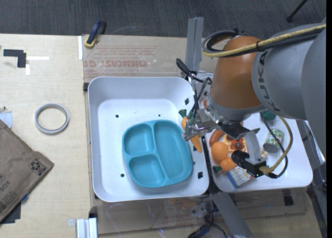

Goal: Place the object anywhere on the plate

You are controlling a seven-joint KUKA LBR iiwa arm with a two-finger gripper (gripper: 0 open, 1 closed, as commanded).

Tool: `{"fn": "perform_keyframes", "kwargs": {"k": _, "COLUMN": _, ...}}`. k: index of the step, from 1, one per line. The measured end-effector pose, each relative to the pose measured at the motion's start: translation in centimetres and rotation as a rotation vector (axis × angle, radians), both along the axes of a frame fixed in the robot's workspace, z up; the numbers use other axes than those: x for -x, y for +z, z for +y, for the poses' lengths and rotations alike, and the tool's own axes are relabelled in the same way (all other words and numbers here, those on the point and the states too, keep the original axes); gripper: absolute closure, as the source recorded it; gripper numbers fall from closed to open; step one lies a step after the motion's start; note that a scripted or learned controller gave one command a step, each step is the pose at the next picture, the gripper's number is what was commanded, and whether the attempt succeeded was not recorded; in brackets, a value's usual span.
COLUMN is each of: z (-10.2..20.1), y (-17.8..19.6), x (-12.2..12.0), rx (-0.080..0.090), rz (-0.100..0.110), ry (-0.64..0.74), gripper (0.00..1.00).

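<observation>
On the far left of the bench, a grey ring of tape lies flat on the bare wood, with a brown cardboard box below it at the edge. Next comes the left of the 2 shallow white bins, and in it sits a turquoise plastic plate with 3 compartments, tilted a little toward the bin's lower right corner. Just beside the plate's right rim, at the wall between the bins, hangs the two-finger gripper of the grey arm with the orange band (the arm's bulk hides much of what lies under it). A slim orange carrot-like object shows at the gripper's tip, near the plate's edge but not on it; whether the gripper is clamped on it or loose I cannot tell. In the right white bin lie round orange fruit-like pieces, a greenish round item and a small blue-and-white packet.
</observation>
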State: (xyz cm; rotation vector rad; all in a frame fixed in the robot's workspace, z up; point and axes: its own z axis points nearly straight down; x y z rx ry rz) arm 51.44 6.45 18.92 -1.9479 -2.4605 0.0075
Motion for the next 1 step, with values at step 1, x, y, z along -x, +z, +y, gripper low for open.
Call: {"fn": "perform_keyframes", "kwargs": {"k": 1, "z": -0.03, "y": 0.01, "x": -0.01, "rx": 0.0, "rz": 0.0, "ry": -0.001, "gripper": 0.0}}
